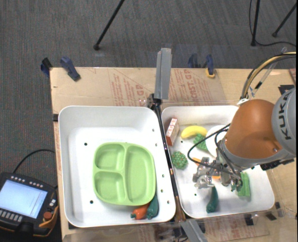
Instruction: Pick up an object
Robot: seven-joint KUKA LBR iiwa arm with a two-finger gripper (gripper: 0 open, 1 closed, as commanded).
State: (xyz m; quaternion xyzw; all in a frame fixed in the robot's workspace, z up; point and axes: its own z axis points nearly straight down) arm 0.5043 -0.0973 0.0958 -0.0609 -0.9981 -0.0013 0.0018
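In the right bin [259, 203] the tool [215, 178] hangs low among toys; I cannot tell its spread. It should centre over 1 piece, perhaps the dark green vegetable [212, 200] just below it.

Dark grey ribbed carpet floor [63, 19] surrounds a counter topped with brown printed cardboard [108, 84]. Thin black tripod legs [111, 19] stand on the carpet behind it. A black handheld control pendant with a lit screen [20, 200] lies at lower left, its cable trailing.

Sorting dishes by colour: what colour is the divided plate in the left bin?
Light green; the camera view shows the divided plate clearly.
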